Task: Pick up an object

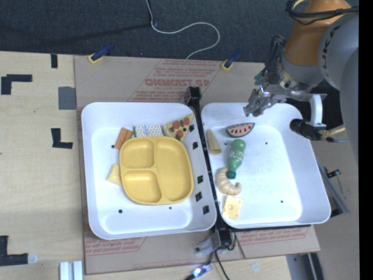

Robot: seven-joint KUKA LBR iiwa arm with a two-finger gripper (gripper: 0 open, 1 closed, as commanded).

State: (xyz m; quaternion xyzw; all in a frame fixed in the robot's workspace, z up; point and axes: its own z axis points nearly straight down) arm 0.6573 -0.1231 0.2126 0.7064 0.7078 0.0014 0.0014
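Note:
My gripper (254, 109) hangs over the back edge of the right bin (291, 174), just right of and above a watermelon slice (240, 130); nothing shows between its fingers. Further down in that bin lie a green bottle (235, 158), a cone-shaped piece (213, 142), a croissant (227, 182) and a yellow cheese block (232, 207). All of these sit along the bin's left side, apart from the gripper.
The left bin (99, 156) holds a yellow divided plate (156, 170), with a pizza slice (179, 127), an orange piece (123, 137) and other small food toys along its back and left. A white cable (186, 28) loops behind the bins.

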